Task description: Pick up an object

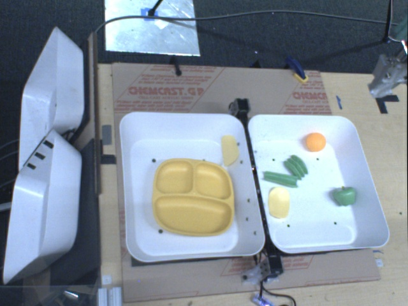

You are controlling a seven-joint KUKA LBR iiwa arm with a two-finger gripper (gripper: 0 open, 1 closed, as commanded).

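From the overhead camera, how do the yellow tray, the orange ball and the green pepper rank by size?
Largest to smallest as they look in the camera view:
1. yellow divided tray, by far the biggest.
2 and 3. orange ball and green pepper look about alike, so I would not rank one over the other.

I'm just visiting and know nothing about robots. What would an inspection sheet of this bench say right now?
Surface: cardboard-covered bench bearing a left bin and a right bin, both white, side by side.
Job's things: left bin holds a yellow divided tray and a pale yellow piece beside it. Right bin holds an orange ball, two green pods, a green pepper and a pale yellow slice.
Clutter: blue and yellow clip on the bench's far edge.
Grippers: gripper at the far right, above the bench, away from the bins; finger state unclear.
Cables: black cable across the floor.
Surroundings: dark carpet, silvery sheet, white housings at left.
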